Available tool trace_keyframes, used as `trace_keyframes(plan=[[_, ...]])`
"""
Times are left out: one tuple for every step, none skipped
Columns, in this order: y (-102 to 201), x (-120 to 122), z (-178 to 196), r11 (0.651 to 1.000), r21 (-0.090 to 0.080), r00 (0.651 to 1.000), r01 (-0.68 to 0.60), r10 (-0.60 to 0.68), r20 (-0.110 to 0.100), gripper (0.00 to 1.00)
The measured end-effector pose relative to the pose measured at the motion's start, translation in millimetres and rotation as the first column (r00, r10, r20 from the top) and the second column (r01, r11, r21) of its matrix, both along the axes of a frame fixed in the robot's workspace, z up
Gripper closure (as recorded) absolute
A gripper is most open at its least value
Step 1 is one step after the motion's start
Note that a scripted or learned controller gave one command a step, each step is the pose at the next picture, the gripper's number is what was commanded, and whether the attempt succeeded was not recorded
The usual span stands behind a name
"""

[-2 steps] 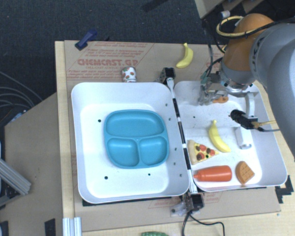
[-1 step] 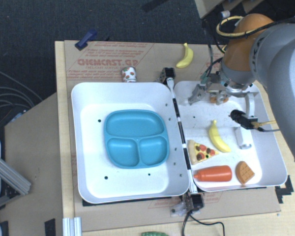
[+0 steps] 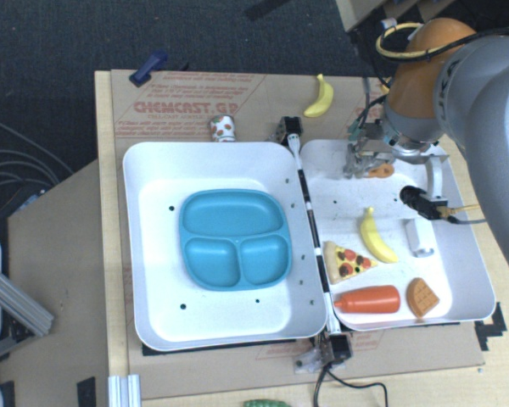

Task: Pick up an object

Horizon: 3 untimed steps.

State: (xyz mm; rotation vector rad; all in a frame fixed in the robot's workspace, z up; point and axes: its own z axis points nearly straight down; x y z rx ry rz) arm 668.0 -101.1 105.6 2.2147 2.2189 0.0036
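Because the tool (image 3: 366, 161) sits low in the far corner of the right bin (image 3: 467, 261), close to the bin's back wall, a grasp there could go wrong in two ways: the fingers may scrape or catch the wall, or they may close beside the small orange-brown object (image 3: 380, 171) and nudge it off along the floor of the bin. That object lies just at the tool's tip, partly hidden by it, and whether the two touch cannot be told. Nor can it be told whether the tool is wide or narrow, since the wrist covers it from above; nothing can be seen held in it. Other candidates lie nearer the camera in the same bin, well apart from the tool: a yellow banana (image 3: 377, 236) in the middle, a pizza slice (image 3: 348, 261) near the dividing wall, a red-orange sausage (image 3: 367, 299) and a brown cracker (image 3: 422, 297) along the near edge. A blue divided plate (image 3: 234, 236) lies in the left bin (image 3: 144, 253), and a second banana (image 3: 319, 98) rests on the surface beyond both.
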Motion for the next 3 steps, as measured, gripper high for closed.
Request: trace_keyframes(plan=[[0,0,0,1.000,0.000,1.000,0.000,0.000,-0.001,0.00],[2,-47,-22,1.000,0.004,1.000,0.003,-0.003,-0.009,0.00],[2,-47,-11,1.000,0.004,1.000,0.003,-0.003,-0.008,1.00]])
